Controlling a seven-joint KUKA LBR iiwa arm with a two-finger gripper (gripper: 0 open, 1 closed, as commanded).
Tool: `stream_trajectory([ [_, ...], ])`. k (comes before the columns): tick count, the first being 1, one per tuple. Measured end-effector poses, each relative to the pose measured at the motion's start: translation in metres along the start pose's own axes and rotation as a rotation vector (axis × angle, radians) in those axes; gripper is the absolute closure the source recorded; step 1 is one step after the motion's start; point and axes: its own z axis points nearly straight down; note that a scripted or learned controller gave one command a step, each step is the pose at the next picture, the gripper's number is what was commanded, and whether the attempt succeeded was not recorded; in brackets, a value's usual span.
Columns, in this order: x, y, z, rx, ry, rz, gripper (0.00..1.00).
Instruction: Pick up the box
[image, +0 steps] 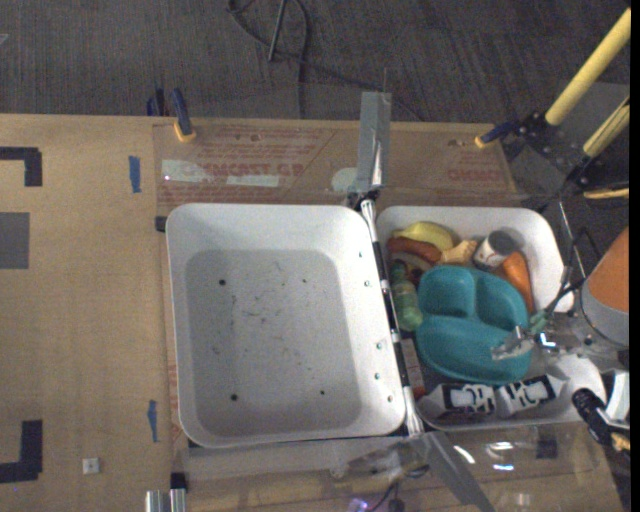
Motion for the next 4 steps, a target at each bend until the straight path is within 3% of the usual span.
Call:
stream_trajectory([
  [1,0.000,0.000,0.000,-0.001,0.000,0.000,0.00],
  [2,0.001,-0.003,-0.150,0.004,-0.012,-0.181,0.00],
  [3,-0.008,-0.001,-0.345,0.003,-0.014,-0.108,0.00],
  [4,-0.008,-0.001,-0.345,0.003,-0.014,-0.108,0.00],
])
